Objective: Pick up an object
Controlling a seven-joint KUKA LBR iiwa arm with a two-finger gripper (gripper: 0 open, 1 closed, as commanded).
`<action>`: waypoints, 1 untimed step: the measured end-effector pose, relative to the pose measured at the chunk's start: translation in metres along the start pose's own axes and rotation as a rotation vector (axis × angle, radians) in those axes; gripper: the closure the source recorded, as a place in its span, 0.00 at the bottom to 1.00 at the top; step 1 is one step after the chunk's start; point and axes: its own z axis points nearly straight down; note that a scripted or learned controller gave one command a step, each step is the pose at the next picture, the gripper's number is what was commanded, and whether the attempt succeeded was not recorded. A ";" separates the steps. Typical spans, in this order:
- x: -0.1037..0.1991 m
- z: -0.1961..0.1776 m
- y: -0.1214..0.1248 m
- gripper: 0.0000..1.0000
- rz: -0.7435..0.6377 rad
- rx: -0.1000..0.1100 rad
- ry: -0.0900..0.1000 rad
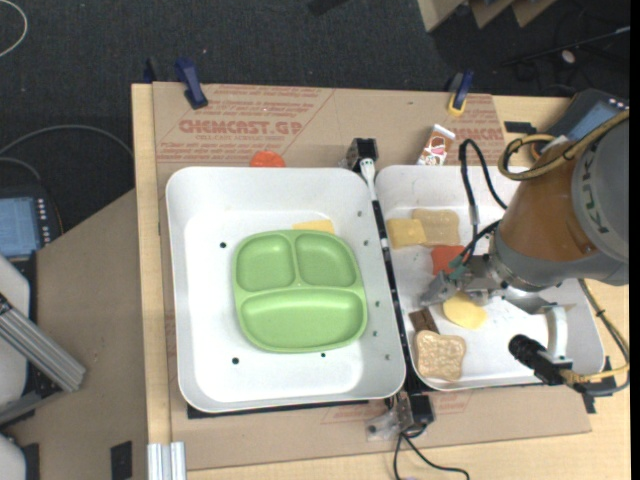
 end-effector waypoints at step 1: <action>-0.001 -0.014 0.006 1.00 -0.001 -0.018 -0.005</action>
